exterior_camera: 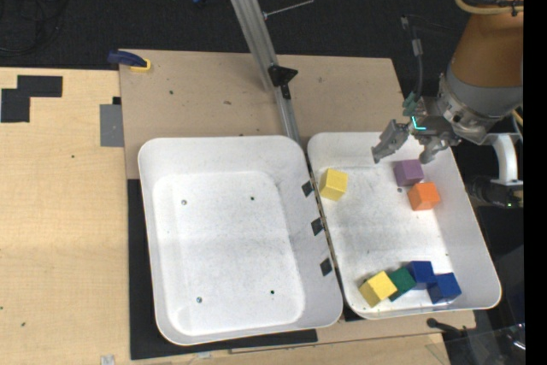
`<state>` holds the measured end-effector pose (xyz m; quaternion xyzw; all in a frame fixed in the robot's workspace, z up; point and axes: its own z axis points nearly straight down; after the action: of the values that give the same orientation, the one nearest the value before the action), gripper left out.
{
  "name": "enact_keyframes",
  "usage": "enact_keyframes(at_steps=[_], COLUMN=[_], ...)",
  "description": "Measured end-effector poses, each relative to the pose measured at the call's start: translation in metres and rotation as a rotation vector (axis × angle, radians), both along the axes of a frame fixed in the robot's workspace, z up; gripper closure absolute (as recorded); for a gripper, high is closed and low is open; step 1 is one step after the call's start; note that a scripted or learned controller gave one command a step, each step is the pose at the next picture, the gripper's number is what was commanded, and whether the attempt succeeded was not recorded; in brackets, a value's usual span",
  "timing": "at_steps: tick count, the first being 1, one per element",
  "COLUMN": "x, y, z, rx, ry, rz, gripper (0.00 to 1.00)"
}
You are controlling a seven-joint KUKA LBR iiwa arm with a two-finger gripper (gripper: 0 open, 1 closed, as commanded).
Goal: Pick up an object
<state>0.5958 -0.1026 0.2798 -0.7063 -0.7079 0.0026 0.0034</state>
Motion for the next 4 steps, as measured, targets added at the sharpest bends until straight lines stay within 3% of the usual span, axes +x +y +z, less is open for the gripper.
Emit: enact_keyframes(at_steps=[1, 4], x=[0.001, 0.002], y=[-0.001, 0.000], z=[0.003, -0.152], rx=[0.000, 0.000], ry=[-0.005, -0.001], rz=[-0.002, -0.003], gripper=[0.00, 0.00])
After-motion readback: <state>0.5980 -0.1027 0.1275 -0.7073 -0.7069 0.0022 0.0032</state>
